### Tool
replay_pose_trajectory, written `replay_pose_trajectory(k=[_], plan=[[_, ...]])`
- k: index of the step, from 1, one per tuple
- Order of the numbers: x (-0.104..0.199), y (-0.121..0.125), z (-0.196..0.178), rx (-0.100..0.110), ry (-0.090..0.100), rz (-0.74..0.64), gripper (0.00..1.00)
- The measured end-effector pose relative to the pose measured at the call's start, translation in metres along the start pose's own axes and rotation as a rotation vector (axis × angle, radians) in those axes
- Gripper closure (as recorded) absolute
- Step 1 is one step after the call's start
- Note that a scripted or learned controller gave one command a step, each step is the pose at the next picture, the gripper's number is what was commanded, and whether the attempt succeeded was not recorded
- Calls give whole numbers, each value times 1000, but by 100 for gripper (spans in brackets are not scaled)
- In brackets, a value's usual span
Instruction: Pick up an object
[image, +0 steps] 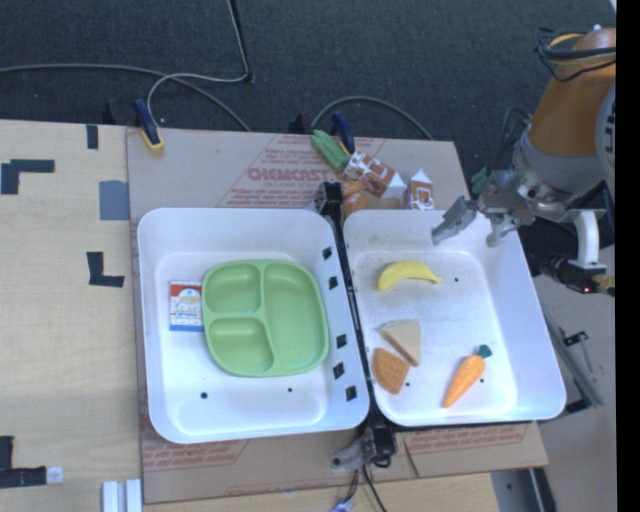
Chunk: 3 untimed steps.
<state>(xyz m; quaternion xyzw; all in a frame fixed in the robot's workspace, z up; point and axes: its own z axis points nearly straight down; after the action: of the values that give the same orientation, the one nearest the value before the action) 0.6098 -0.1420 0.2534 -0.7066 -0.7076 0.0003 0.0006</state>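
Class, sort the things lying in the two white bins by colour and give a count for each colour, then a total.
Green: 1, the divided plate
Yellow: 1, the banana
Orange: 1, the carrot
Tan or brown: 2, the wedge and the cookie
Multicoloured: 1, the small box
Total: 6

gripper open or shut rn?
Open. The gripper has its two fingers spread apart with nothing between them, above the right bin's far corner.

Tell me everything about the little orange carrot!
The small orange toy carrot looks like smooth plastic, with a dark green stub of leaves at its top end. It lies flat and slanted on the floor of the right white bin, leaf end up-right, tip down-left, near the bin's front right corner. Nothing else touches it.
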Motion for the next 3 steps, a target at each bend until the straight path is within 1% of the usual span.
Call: replay_pose_trajectory(k=[1,2,3], plan=[[55,-12,67,2,1,-1,0],[39,-55,167,-1,0,1,0],[48,-11,167,-5,-1,0,0]])
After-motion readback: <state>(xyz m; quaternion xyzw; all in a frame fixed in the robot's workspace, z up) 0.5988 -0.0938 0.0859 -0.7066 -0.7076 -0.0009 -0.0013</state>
